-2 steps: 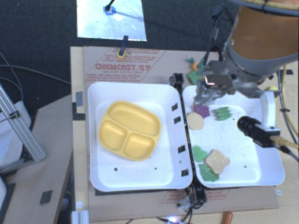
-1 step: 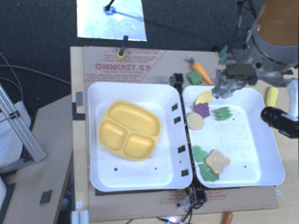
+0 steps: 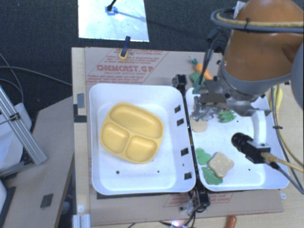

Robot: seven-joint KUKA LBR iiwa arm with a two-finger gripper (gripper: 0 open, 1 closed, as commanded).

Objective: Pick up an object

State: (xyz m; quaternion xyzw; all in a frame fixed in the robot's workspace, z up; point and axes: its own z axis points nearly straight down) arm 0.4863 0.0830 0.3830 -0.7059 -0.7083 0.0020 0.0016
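Now the gripper (image 3: 202, 112) hangs low at the upper left of the right bin (image 3: 247, 175), just above a tan disc (image 3: 198, 126); how wide it stands I cannot tell. To grasp cleanly, it should drop straight and centre over the disc, which lies just below it in the frame, near the bin's left wall.

I see even, fairly bright light from above; the white bins (image 3: 142, 91) read clean, nearly blown out; a foil sheet (image 3: 113, 13) at top glares; soft shadows under the arm (image 3: 259, 42); overall grainy, slightly soft; dark floor underexposed.
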